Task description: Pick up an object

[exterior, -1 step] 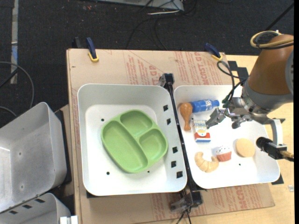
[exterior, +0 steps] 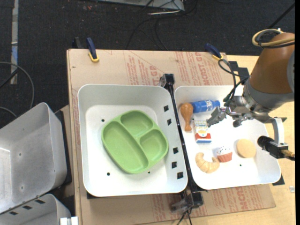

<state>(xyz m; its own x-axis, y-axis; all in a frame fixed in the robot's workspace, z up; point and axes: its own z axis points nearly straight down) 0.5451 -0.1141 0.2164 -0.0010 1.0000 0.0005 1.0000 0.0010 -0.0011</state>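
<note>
Small toy foods (exterior: 207, 163) in right bin (exterior: 262, 182)

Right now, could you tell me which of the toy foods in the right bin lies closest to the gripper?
The blue bottle, lying on its side at the bin's far edge, just left of the gripper. The croissant, cupcake and round bun lie farther toward the near side.

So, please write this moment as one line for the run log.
stage: reaching | gripper: over right bin, beside blue bottle, holding nothing | green plate: left bin

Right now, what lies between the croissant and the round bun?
In the camera view, a small cupcake sits between the croissant and the bun.
</note>
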